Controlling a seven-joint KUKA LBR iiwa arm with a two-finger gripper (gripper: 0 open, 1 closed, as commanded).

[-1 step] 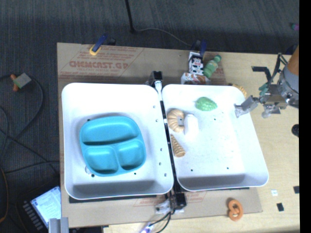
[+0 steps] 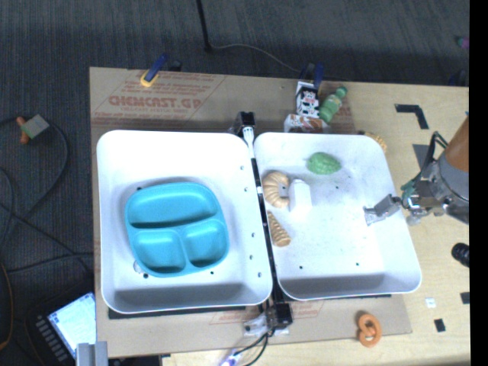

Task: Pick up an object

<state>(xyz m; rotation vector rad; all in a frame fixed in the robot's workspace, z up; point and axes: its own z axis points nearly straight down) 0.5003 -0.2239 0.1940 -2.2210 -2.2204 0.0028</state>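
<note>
Right bin (image 2: 396,269), pick stock; gripper (image 2: 379,212) over its right side, nothing visibly between fingers, spread not discernible.

Green leafy piece (image 2: 324,162), upper middle of bin floor, well apart from gripper: likely light, soft plastic, rounded; best pinched across narrow width. Tan pastry-like pieces (image 2: 276,189) against left wall, beside small white block (image 2: 301,194): awkward near wall. Left bin (image 2: 107,204): blue divided tray (image 2: 177,228).
</note>
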